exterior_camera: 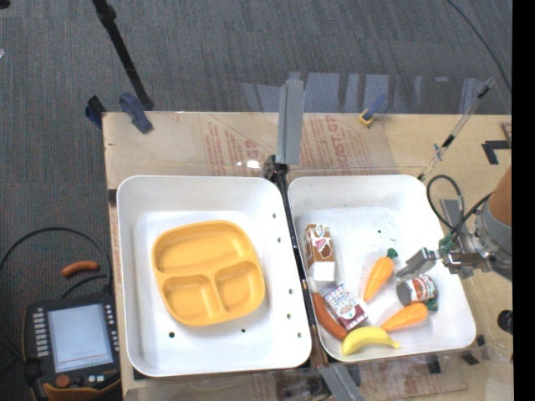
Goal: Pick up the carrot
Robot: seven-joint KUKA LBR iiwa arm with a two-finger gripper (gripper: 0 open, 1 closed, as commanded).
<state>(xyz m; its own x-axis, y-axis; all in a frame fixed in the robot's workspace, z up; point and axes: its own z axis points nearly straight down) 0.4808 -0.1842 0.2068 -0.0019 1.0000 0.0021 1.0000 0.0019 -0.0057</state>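
White right bin (368, 192) — two carrots (379, 276), can (417, 290), banana (369, 338).

arm (510, 215) cut off at right edge, hot dog (326, 316) partly under small carton (343, 306)

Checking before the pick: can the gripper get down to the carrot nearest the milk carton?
Probably yes. That carrot lies apart from its neighbours with nothing on top, and the gripper hovers just beside it, above the can.

- Pincer (425, 262): dull grey metal, angular in build.
- Wrist block (478, 257): grey, with a small green part.
- Black cable (440, 192) looping above.
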